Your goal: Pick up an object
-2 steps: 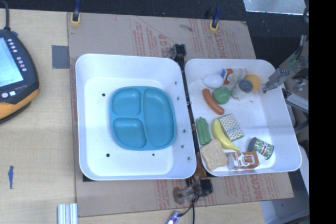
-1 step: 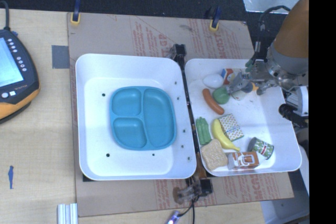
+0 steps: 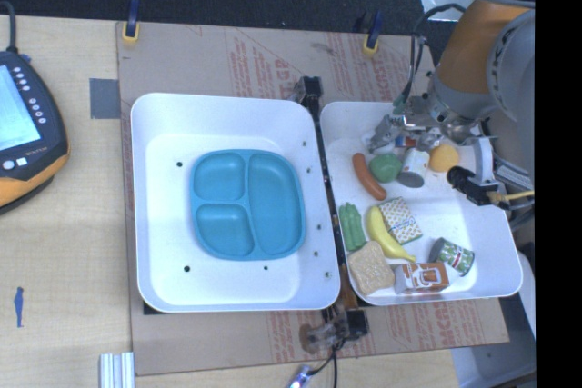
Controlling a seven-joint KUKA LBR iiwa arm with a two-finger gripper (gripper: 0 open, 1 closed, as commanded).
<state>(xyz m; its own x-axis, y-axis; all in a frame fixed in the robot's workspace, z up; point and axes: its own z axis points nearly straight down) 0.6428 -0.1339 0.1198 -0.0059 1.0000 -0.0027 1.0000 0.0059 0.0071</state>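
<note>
We see the gripper low over the far end of the right bin; we cannot tell whether it grips anything. Just below it, almost touching, sits a round green toy, the nearest object. A sausage lies to its left, slanting down the bin. The left bin holds a blue divided plate.
</note>
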